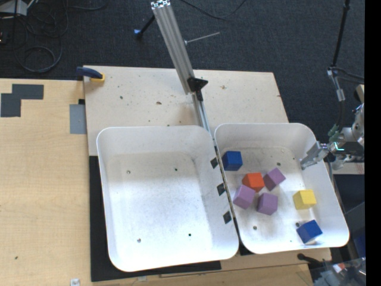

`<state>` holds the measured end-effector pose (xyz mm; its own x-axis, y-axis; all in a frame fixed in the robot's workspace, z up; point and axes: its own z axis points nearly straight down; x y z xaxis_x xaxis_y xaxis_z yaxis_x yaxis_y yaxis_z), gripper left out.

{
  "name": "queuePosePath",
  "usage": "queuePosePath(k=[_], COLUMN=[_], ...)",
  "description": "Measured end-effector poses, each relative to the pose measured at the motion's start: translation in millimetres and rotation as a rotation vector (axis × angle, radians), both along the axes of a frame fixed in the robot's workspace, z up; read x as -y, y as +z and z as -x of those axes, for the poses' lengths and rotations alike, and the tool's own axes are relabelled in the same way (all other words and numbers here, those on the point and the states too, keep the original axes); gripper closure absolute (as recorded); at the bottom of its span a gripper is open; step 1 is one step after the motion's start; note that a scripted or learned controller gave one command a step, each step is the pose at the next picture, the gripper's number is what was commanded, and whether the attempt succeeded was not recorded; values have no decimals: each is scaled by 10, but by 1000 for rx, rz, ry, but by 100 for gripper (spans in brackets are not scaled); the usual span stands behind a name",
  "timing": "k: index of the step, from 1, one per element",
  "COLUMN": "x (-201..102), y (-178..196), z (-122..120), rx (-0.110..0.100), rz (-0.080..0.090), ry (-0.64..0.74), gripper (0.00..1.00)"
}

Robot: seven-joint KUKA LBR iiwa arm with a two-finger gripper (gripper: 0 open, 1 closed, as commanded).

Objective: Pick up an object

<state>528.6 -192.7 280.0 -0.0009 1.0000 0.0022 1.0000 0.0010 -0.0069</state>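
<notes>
The right bin (280,130) holds several small cubes. A blue cube (232,159) lies near its left wall. An orange cube (253,181) sits in the middle, with three purple cubes (274,178) (244,196) (267,203) clustered around it. A yellow cube (304,199) and a second blue cube (309,231) lie toward the right and front. My gripper (311,156) hangs over the bin's right rim, up and to the right of the yellow cube, with nothing seen in it.
The left bin (119,159) stands beside the right one, separated by a divider with black clips (221,189). A slanted aluminium pole (178,52) rises behind the bins. A blue and yellow clamp (90,74) lies at the bench's far left corner.
</notes>
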Motion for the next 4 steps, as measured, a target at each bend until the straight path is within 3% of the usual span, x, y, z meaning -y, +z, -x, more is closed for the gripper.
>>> queuePosePath(k=[1,3,4], x=[2,-34,-64], y=[20,-1099,-1510], z=[-7,80,-21], rx=[4,-1,12], rz=[1,-1,4], ry=[-1,-2,-5], gripper=[0,0,0])
